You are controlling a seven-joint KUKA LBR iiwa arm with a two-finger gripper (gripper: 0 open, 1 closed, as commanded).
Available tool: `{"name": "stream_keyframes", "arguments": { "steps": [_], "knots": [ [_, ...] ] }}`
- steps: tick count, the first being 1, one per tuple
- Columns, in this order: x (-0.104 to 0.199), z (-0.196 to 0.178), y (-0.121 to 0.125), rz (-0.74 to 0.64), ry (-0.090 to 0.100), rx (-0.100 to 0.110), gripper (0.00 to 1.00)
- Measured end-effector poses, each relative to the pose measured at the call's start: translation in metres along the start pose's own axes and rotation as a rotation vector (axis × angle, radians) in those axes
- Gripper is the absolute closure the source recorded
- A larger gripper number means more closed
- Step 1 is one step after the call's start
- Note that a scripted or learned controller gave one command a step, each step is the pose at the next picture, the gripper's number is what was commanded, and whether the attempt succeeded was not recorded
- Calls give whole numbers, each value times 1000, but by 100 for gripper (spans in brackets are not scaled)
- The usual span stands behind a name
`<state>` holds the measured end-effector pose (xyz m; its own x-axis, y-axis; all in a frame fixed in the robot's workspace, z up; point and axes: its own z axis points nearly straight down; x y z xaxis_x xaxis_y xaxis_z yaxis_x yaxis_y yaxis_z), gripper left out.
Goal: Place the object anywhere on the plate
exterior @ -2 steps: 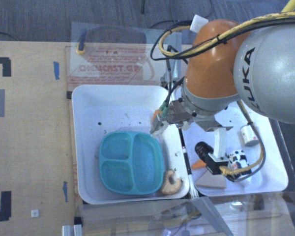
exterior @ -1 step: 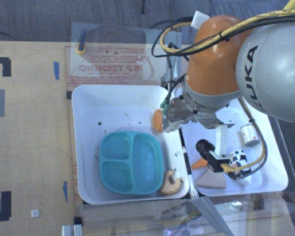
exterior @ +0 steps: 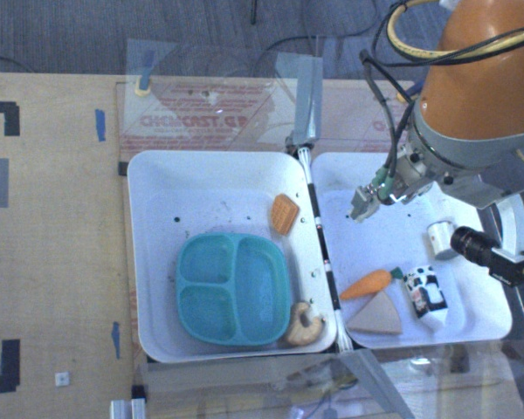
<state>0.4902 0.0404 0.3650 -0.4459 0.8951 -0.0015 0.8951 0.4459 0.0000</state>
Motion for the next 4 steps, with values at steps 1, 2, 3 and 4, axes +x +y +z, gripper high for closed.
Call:
{"name": "stream_keyframes", "arguments": {
  "steps": [1,2,3,4],
  "knots": [
    [-59,32,-40,-65,1,1,100],
    [-128,82,-7,10,0,-1,100],
    [-187,146,55,-130,-2,-2,100],
    [-231,126,66,-331,-5,-5,100]
  ]
}}
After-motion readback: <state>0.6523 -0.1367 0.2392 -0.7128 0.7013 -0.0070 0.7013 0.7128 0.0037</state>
